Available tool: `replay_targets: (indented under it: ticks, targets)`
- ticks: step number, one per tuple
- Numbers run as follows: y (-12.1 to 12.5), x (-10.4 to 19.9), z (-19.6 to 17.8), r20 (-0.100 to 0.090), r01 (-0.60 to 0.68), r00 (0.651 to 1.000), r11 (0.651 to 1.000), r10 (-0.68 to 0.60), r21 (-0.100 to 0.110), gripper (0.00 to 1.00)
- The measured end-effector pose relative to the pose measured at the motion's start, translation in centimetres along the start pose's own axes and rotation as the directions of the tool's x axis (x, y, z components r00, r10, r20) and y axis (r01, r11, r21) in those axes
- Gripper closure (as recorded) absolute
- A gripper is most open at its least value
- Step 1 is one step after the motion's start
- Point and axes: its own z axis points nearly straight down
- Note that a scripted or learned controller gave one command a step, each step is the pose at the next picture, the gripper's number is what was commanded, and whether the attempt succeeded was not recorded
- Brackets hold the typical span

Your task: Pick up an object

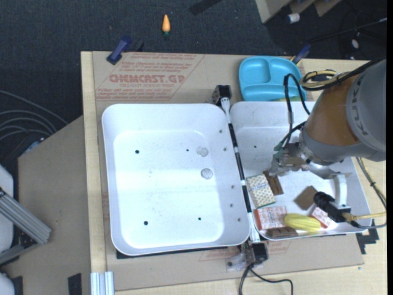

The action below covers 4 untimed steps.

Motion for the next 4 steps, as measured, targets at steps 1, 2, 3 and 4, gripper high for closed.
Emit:
replay_targets:
  ticks: [1, 2, 3, 4]
  targets:
    - [-1.0, 4.6, -10.7, -0.002, 0.002, 1.0, 1.0, -0.002, 0.013, 1.0]
    - [-1.0, 4.6, -10.7, -0.002, 0.002, 1.0, 1.0, -0.002, 0.014, 0.0]
    - [-1.2, -0.9, 0.6, 0.0, 0.0, 1.0, 1.0, 0.0, 0.01, 0.0]
    - [-1.1, -0.7, -0.4, -0.003, 0.0, 1.0, 1.0, 0.0, 0.007, 1.0]
